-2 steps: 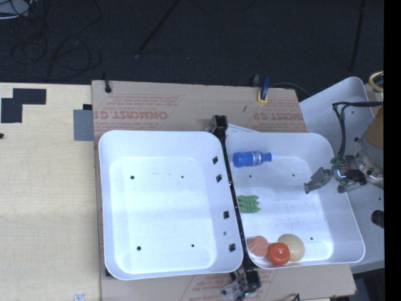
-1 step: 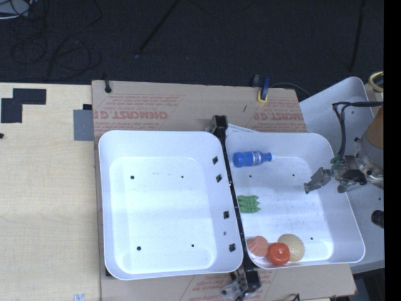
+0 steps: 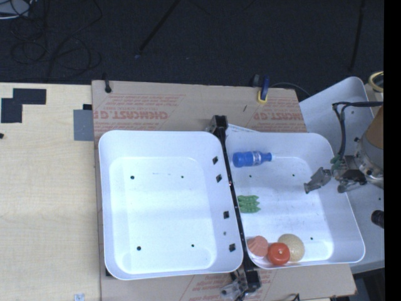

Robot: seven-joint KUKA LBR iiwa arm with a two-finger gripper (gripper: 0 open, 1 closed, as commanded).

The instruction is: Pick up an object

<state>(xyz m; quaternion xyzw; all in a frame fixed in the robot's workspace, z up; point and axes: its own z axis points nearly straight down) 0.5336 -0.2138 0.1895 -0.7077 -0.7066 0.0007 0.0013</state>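
We see two white bins, the left bin point(image 3: 164, 202) and the right bin point(image 3: 313, 231), each dotted with small dark holes. They rest on a brown cardboard sheet point(image 3: 188, 108) printed with red lettering, over a pale wood-grain counter point(image 3: 44, 193) marked with black and grey patches. In the right bin lie a blue bottle point(image 3: 252, 158) with a lighter blue cap, a green ridged object point(image 3: 249, 204), a pinkish-orange disc point(image 3: 257, 246), a red-orange ball point(image 3: 279, 253) and a cream-coloured ball point(image 3: 292, 246). A blue and yellow clamp point(image 3: 263, 89) sits at the cardboard's far edge. The gripper point(image 3: 330, 180) is grey metal.
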